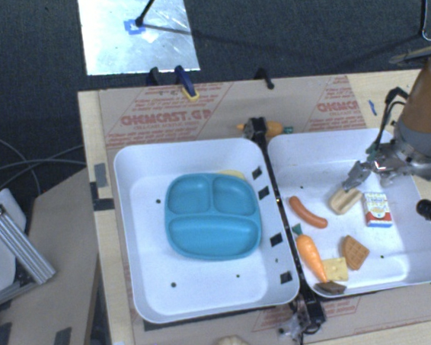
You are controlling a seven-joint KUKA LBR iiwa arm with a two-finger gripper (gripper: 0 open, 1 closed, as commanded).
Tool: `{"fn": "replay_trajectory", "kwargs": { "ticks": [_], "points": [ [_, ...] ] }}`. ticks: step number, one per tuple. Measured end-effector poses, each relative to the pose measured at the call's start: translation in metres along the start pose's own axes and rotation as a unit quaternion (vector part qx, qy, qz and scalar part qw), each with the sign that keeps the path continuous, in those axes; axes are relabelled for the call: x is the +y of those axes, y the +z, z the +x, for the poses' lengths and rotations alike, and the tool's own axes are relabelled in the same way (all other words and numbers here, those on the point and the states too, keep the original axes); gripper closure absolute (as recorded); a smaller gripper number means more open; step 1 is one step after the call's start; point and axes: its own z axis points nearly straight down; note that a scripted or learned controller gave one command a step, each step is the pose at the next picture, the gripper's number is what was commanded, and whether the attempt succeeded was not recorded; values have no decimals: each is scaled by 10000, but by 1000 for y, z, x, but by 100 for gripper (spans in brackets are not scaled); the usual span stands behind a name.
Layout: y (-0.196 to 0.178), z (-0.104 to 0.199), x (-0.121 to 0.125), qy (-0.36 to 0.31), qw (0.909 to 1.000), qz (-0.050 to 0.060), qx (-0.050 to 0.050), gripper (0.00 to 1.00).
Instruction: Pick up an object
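The right bin [420,265] holds several toy foods: a red sausage [308,212], an orange carrot [310,254], a yellow cheese piece [335,269], a brown cracker [355,251], a small white and red carton [377,209] and a tan bread piece [344,201]. My gripper [354,178] reaches in from the right and hangs just above and against the upper edge of the tan bread piece, pointing down and left. Nothing is seen lifted off the bin floor.
The left bin [147,290] holds a blue divided plate [208,214] with a pale yellow item [233,174] behind it. A dark object [331,288] lies at the right bin's front left corner. An orange item [272,130] sits behind the bins' divider.
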Motion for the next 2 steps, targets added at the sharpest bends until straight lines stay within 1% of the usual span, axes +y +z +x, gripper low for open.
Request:
{"fn": "replay_trajectory", "kwargs": {
  "ticks": [1, 2],
  "points": [
    [47, 0, 4, -1, 10000, -75, -20, 0],
    [34, -1, 5, -3, 10000, -84, -26, 100]
  ]
}}
